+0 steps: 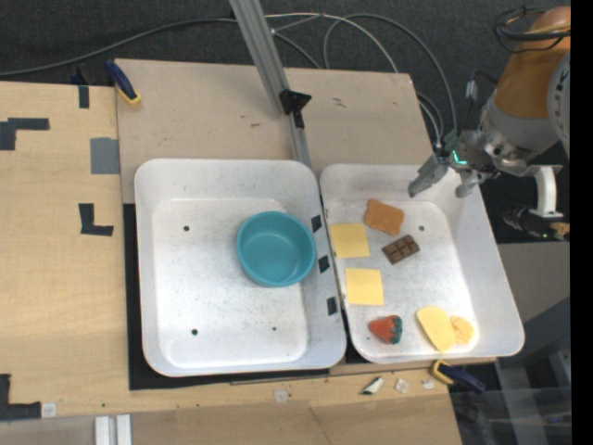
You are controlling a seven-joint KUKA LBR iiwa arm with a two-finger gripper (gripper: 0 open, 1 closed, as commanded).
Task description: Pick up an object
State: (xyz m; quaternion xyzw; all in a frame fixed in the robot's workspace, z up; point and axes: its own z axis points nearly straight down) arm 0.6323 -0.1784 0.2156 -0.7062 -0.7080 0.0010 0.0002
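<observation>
**Still hunting: claw poised at the right bin's far corner, nothing in it**

Plainly, the layout serves sorting. On the pale wooden surface the left white shallow plastic bin carries one round teal plastic bowl, set near its middle, perhaps as a receptacle. Beside it, the right white shallow plastic bin holds the candidates, spread apart so each can be reached alone: two flat yellow square slices, one below the other, an orange-brown bread-like chunk, a small dark brown chocolate-like block, a red-and-green strawberry-like toy, and a yellow wedge touching a small orange-yellow lump at the near corner.

The claw hangs over the bin's far right corner with its two fingers spread apart and nothing between them. No object is gripped yet; the bread-like chunk lies nearest, so it seems the likeliest target.
</observation>
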